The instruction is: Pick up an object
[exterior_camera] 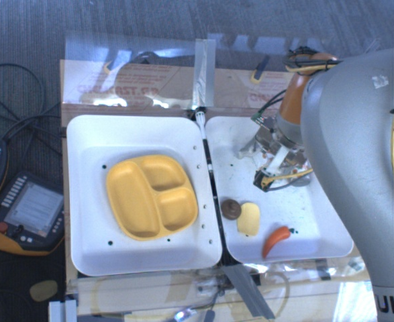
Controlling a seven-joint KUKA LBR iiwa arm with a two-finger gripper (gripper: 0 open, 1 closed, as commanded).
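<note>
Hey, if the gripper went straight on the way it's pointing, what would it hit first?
Most likely bare floor of the right bin, since the gripper points down there. The brown round piece, yellow piece and orange pepper lie nearer the front, seemingly off that line; depth is unclear.

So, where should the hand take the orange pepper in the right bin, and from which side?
Probably at its thicker middle, coming from straight above and closing across its width. The orange pepper lies flat and slanted in the right bin, long and thin, close to the near wall. The pale yellow piece beside it lies apart.
</note>
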